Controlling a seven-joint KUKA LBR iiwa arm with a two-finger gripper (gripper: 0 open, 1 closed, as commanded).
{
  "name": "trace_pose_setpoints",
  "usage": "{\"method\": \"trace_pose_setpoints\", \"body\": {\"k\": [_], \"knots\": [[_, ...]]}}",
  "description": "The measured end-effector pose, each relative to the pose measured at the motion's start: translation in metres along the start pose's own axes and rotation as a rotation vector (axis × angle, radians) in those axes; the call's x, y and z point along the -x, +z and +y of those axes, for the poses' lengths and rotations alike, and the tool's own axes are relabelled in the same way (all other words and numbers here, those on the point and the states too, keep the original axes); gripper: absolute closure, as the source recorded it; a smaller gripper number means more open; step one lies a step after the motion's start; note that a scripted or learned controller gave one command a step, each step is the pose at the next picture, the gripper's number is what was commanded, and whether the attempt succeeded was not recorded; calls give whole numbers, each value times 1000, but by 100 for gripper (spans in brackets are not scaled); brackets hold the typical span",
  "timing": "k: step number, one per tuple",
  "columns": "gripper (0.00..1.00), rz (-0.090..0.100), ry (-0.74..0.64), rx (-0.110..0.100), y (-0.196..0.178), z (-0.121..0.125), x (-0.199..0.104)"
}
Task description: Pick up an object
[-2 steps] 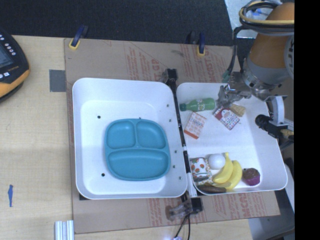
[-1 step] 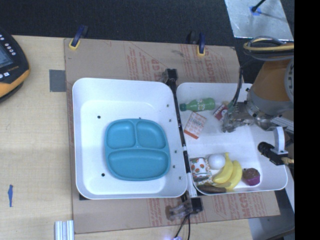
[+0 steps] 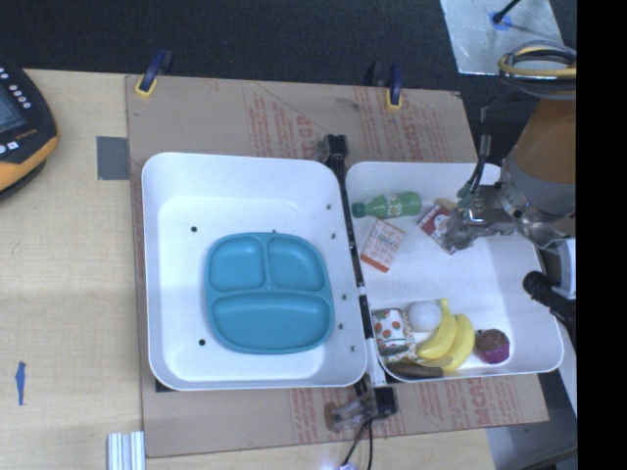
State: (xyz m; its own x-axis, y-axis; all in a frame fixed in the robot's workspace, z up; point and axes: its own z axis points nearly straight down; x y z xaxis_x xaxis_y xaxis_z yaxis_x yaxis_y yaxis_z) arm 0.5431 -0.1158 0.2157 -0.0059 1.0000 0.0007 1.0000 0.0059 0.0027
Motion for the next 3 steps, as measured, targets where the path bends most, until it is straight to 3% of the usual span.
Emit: {"method": "trace_pose_setpoints", "body": {"k": [1, 2, 3], "knots": [[100, -2, 0, 0, -14, 52, 3], [100, -1, 7, -13, 23, -6, 43], [100, -3, -4, 6, -29, 93, 11]]}}
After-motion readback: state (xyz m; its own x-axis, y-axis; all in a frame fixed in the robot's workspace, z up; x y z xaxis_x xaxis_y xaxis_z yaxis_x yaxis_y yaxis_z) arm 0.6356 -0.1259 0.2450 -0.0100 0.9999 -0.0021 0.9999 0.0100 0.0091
